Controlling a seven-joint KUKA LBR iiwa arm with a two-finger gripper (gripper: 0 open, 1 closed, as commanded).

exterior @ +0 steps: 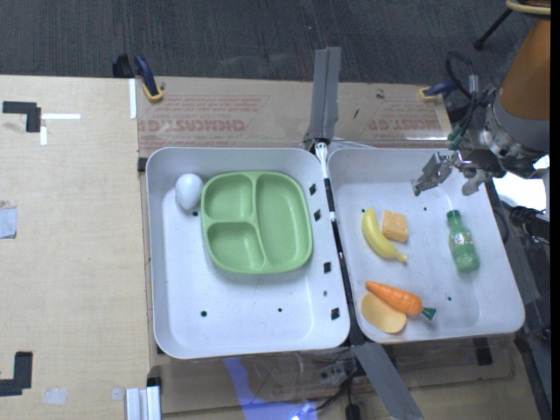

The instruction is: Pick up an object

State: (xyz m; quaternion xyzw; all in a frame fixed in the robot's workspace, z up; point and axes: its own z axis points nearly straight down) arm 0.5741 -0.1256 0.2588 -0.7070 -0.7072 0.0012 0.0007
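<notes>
Banana (381, 234), carrot (395, 297), bottle (461, 241), one each; gripper (451, 173) jaws apart, empty

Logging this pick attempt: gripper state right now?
Gripper: open, holding nothing, above the back of the right bin, clear of the green bottle.

Green divided plate (257, 222), white egg (188, 191), yellow banana (379, 235), orange carrot (395, 297), green bottle (461, 242), white bins (175, 322).
</notes>
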